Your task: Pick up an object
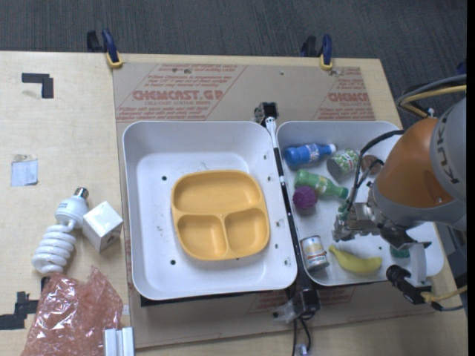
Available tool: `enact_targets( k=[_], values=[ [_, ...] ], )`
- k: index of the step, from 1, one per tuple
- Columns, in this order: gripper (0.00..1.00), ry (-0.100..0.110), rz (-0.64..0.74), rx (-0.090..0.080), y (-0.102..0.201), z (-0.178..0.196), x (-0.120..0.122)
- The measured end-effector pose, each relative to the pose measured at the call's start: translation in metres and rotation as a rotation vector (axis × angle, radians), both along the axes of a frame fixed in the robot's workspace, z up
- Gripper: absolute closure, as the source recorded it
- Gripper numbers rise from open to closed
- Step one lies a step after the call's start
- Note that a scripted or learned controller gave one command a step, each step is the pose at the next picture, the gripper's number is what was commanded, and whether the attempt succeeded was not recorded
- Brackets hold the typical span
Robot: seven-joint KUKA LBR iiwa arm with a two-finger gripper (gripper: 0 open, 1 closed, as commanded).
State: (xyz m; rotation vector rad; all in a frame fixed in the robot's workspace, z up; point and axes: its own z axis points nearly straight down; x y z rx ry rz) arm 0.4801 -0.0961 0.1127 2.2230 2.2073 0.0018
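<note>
Camera view, left bin (141, 199) – yellow tray (220, 215), right bin (297, 133) – bottles, banana (356, 261), hand (349, 225) grip unclear

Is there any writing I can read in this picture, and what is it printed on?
"CHEMCAST GP", in red, repeated across the brown sheet under the bins; the smaller red lines beneath it are too blurred to read.
"KU", the start of a black word cut off by the picture's edge, on the robot arm.
Labels on the blue bottle and small can: too small to read.
</note>
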Motion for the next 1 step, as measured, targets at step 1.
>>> enact_targets(
  k=[1],
  values=[
    [1.00, 0.007, 0.009, 0.004, 0.0602, 0.0797, 0.0656]
  ],
)
